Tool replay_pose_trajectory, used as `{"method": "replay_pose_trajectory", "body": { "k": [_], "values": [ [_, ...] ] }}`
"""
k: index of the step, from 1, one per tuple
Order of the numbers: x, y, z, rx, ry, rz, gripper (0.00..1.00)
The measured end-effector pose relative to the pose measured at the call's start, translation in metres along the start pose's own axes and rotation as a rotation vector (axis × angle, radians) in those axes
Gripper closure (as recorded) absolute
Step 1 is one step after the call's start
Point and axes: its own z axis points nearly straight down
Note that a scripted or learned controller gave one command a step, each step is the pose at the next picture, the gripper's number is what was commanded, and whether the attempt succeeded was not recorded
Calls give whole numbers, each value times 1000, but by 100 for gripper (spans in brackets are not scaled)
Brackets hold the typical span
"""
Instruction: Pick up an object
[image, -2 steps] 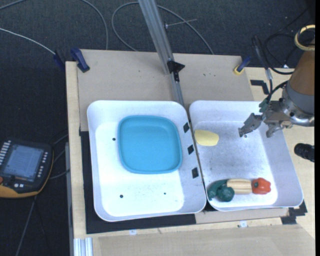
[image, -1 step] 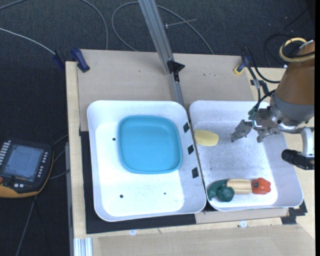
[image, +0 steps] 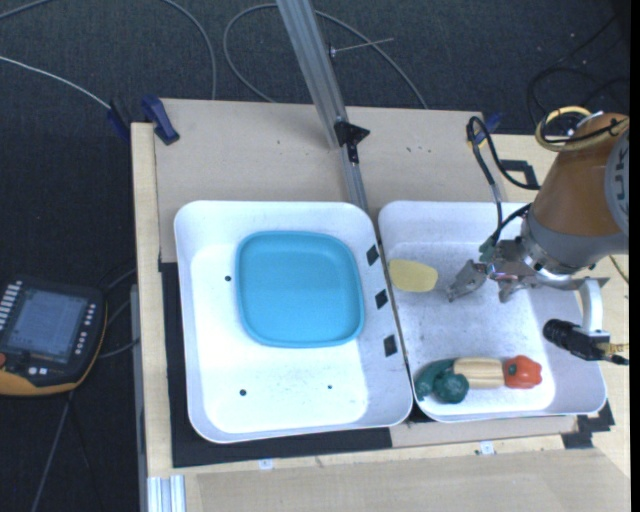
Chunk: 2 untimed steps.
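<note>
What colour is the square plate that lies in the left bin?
Light blue. The plate shows best in the camera view, inside the left bin.

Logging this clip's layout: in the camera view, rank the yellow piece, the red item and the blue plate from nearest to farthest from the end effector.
From the end effector:
1. Yellow piece, right bin, just to its left.
2. Red item, along the right bin's near edge.
3. Blue plate, in the left bin.

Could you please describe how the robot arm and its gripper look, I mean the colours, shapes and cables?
The arm is a thick rounded cylinder, mostly orange-brown where it shows, with a grey ring at the wrist. Below it sits a small metallic grey two-finger gripper with thin pointed fingers. A black cylindrical part with a cable sticks out beside a white bracket near the wrist.
</note>
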Motion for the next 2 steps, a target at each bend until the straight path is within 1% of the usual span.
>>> {"method": "replay_pose_trajectory", "body": {
  "k": [1, 2],
  "values": [
    [0, 1, -12, -5, -1, 0, 100],
    [-2, 0, -75, -9, -1, 0, 100]
  ]
}}
